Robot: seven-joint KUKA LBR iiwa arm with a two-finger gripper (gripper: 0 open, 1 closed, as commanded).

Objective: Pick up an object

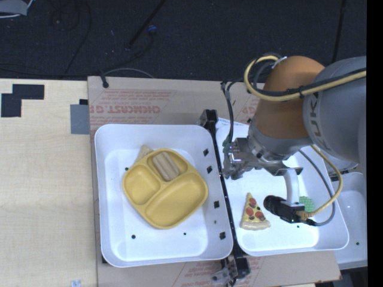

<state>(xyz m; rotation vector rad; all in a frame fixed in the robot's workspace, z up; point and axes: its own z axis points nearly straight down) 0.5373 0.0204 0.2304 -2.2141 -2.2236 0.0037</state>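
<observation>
2 bins sit side by side. The left bin (119,244) holds a plate (170,202) near its middle, with a roll (166,165) in the plate's rear compartment. In the right bin (281,241) a pizza slice (254,212) lies near the left wall, with a small thing (307,204) to its right. The arm (293,109) hangs over this bin's rear.

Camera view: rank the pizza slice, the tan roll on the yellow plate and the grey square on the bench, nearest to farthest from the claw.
1. The pizza slice, in the right bin, close beside the claw.
2. The tan roll, in the left bin, lying in a compartment of the yellow plate.
3. The grey square, on the bench outside the left bin.
</observation>
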